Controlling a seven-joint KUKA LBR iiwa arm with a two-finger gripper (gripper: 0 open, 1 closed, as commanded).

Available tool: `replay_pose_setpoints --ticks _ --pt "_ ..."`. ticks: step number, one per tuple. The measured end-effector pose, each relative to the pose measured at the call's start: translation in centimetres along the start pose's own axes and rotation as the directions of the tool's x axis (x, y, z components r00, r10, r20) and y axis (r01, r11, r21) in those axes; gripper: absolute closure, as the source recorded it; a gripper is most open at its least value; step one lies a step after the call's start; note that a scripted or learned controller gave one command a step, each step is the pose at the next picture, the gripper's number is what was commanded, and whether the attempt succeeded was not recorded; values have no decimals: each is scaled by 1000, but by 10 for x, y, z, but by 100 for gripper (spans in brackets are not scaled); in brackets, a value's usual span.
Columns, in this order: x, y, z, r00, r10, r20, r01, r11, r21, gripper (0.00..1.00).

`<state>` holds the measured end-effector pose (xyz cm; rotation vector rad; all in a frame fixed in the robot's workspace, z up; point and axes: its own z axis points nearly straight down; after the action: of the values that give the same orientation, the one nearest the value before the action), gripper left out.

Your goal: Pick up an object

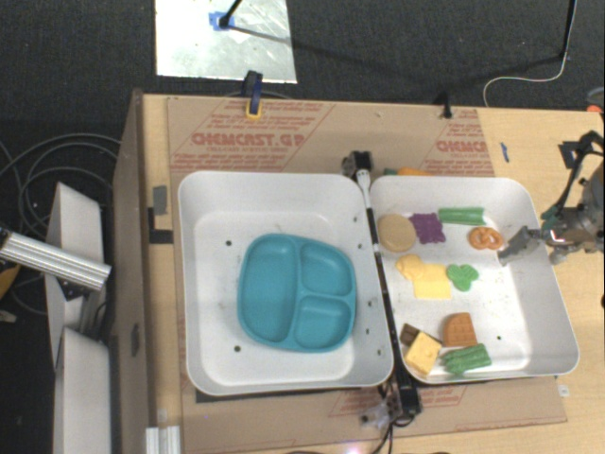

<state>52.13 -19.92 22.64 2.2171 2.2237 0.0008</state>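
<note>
Toy food lies scattered across the right bin [529,197], an orange pretzel [486,238] nearest the gripper [518,244], which hangs at the bin's right rim, seemingly lining up a grab; whether it is parted or clenched cannot be told. Left bin [203,206] holds a teal divided plate [296,291].

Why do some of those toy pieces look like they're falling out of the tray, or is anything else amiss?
Nothing is spilled. In the right bin, a yellow block, a small brown piece and a green piece crowd the near-left corner, the yellow one tilted against the rim. The blue divided plate lies flat in the left bin.
</note>
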Motion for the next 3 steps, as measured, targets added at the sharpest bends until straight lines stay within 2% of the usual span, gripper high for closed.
replay_pose_setpoints --ticks 1,2,3 --pt "80 64 64 1000 -10 -4 10 1000 0 0" --pt "97 113 143 1000 -5 -1 5 1000 -3 0" --pt "92 150 134 1000 -4 1 4 1000 -7 0"
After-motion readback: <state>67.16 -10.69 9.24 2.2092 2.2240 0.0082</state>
